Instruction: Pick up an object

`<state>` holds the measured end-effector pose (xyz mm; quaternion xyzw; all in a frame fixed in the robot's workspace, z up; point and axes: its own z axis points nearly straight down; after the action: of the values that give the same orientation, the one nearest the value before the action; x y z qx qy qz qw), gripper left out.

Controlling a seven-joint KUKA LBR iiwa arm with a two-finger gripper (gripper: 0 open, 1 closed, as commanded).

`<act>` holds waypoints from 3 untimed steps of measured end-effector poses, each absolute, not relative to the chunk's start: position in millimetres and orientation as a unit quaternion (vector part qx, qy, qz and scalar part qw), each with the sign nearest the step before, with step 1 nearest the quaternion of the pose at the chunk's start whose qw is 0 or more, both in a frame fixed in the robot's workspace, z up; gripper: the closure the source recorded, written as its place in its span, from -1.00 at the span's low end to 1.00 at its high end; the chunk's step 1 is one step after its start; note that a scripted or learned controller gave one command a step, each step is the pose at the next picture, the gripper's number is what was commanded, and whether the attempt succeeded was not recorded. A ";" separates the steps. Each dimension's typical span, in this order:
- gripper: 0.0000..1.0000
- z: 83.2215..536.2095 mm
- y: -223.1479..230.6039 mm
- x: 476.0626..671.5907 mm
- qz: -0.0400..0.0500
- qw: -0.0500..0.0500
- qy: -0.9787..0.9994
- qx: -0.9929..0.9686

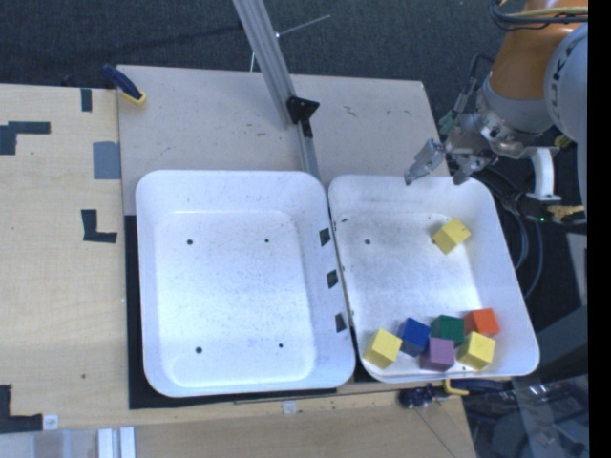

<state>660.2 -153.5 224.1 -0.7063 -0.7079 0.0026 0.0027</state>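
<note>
Camera view from above the desk [220, 113]: two shallow white bins are seen side by side. The left bin [153, 284] is bare white with small dark dots in its floor. The right bin [377, 208] carries all the blocks. The grey arm with its orange band is seen reaching in at the desk's far right corner, and the gripper [441, 170] is poised over the far rim of the right bin. Its fingers are seen spread apart, with nothing between them.

As for progress, the pick is judged not yet made: no block is held, and every block is seen lying on the bin floor. What is left is judged to be the whole grasp: a descent onto one block, a closing of the fingers, and a lift.

The likeliest thing to be picked is judged to be a lone yellow block [451, 235], lying apart in the far right part of the right bin, near the gripper and well clear of the walls. It is a small cube, turned slightly askew. The other blocks are crowded along the near edge of the same bin: a second yellow block [384, 347], a blue block [414, 335], a green block [447, 328], a purple block [440, 352], an orange block [482, 322] and a third yellow block [478, 350], most of them touching or just beside one another
</note>
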 end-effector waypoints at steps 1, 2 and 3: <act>-1.00 159.1 -154.9 656.4 0.003 0.003 -0.707 -0.707; -1.00 108.7 -149.4 663.1 0.002 0.003 -0.708 -0.706; 1.00 122.7 -149.0 664.7 0.001 0.000 -0.708 -0.706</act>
<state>664.7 -149.0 122.7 -0.7059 -0.7083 0.0010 0.0003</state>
